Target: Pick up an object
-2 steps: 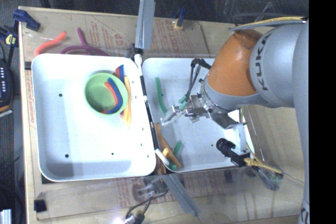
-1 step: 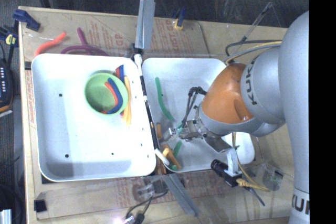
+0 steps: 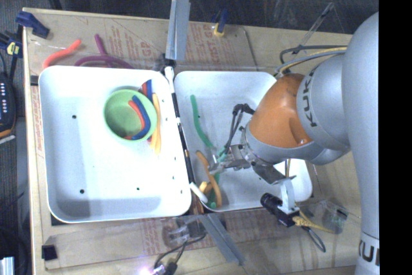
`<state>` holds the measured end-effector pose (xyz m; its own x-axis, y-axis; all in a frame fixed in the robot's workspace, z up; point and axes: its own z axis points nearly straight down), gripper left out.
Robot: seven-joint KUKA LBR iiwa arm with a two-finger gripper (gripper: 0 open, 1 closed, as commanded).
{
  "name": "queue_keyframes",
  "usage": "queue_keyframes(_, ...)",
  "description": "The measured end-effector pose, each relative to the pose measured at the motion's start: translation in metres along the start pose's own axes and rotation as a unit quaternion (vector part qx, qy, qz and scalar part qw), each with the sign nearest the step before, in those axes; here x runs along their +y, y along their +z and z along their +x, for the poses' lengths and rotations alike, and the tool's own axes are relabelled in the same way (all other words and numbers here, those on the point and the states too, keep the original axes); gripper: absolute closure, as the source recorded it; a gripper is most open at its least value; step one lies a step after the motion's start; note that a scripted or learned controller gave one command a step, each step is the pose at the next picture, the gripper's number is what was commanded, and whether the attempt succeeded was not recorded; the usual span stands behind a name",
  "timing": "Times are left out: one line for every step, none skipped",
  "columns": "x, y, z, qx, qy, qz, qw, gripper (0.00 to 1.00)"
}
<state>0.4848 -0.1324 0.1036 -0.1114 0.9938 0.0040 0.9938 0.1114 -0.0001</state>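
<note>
My gripper (image 3: 220, 163) reaches down into the right bin (image 3: 257, 82), near its left wall, under the orange wrist band (image 3: 278, 118). A long thin green piece (image 3: 198, 120) runs from the bin's upper left down to the gripper tip, where its lower end is hidden. Just below the tip lie an orange ring-shaped piece (image 3: 212, 185) and a small yellow piece (image 3: 204, 189) in the bin's lower left corner. The arm hides the right half of this bin.
The left bin (image 3: 71, 158) holds a green bowl (image 3: 125, 114) with red, blue and yellow curved pieces on its right rim. A metal divider (image 3: 177, 26) stands at the back between the bins. Cables and clamps lie on the bench around them.
</note>
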Motion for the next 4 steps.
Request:
queue_keyframes(0.084, -0.088, 0.06, -0.001, 0.041, 0.001, 0.9992, 1.0)
queue_keyframes(0.083, -0.088, 0.059, -0.001, 0.041, 0.001, 0.9992, 0.0)
queue_keyframes(0.093, -0.049, 0.041, 0.004, 0.011, -0.005, 0.9999, 0.0)
queue_keyframes(0.096, -0.045, 0.037, 0.008, -0.014, -0.005, 0.9998, 0.0)
